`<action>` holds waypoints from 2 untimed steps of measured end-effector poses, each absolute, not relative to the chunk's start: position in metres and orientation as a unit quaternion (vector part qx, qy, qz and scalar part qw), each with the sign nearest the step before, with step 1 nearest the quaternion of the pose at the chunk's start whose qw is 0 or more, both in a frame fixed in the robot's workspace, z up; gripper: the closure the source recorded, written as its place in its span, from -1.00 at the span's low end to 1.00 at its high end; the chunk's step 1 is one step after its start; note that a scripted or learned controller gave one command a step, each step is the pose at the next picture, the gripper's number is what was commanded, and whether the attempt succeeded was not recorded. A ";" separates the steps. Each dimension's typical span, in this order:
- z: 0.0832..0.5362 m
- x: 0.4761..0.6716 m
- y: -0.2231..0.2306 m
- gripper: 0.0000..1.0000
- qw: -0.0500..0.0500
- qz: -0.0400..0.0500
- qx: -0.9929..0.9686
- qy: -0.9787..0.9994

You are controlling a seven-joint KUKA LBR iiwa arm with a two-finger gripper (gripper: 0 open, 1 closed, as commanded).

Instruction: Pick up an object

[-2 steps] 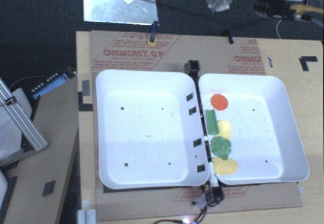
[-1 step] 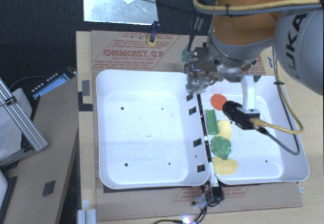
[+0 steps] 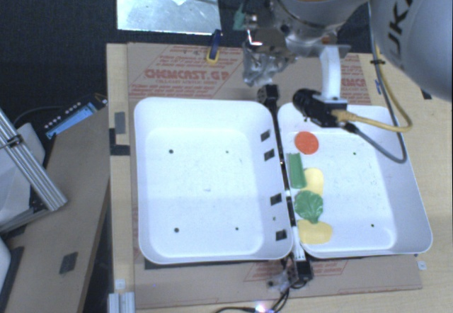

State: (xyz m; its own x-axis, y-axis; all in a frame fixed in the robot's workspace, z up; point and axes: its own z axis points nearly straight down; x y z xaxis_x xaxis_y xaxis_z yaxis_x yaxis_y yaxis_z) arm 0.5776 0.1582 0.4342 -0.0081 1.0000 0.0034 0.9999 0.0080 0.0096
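Right-hand shallow white plastic bin (image 3: pixel 396 184) holds five small objects, clustered in a column along its left wall. From the far end: flat round orange-red disc (image 3: pixel 306 142), matte; narrow light-green bar (image 3: pixel 295 170), straight-edged, lying lengthwise beside the divider; pale yellow rounded lump (image 3: pixel 313 179), touching the bar's right side; dark green leafy-looking piece (image 3: pixel 308 205), irregular lobed outline, just below the lump; flat yellow blob (image 3: pixel 314 232), glossy, nearest the front wall. All look like moulded plastic.

Left-hand shallow white plastic bin (image 3: pixel 202 177): smooth floor with a few small dark dots.

Both bins rest on a brown cardboard sheet with red printed lettering (image 3: pixel 180 72).

Metallic two-finger gripper (image 3: pixel 260 78) hangs over the cardboard behind the bins, near their shared far corner, well apart from the objects. Finger state: cannot tell. Nothing visibly held.
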 end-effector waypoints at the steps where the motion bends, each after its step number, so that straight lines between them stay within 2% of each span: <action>1: 0.462 0.656 0.162 1.00 0.003 0.004 0.706 0.708; 2: 0.492 0.627 0.185 1.00 0.001 0.002 0.704 0.710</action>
